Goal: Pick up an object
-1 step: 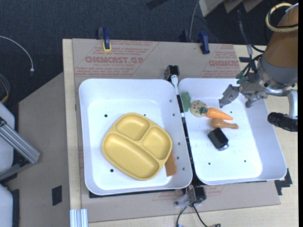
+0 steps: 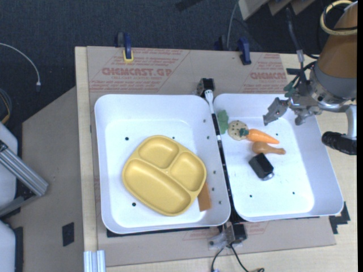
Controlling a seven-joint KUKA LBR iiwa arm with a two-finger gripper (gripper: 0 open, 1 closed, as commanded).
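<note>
While the grey arm reaches in from 3 o'clock, the tool hangs over the 1 o'clock part of the right bin, its fingers spread apart with nothing between them. The objects lie near that bin's 10 o'clock side: an orange carrot with a round speckled piece at its 9 o'clock end, a tan piece just below the carrot, a black block at 6 o'clock of these, and a green item by the rim. The left bin holds a yellow divided plate, with a small brown piece at its 4 o'clock edge.
</note>
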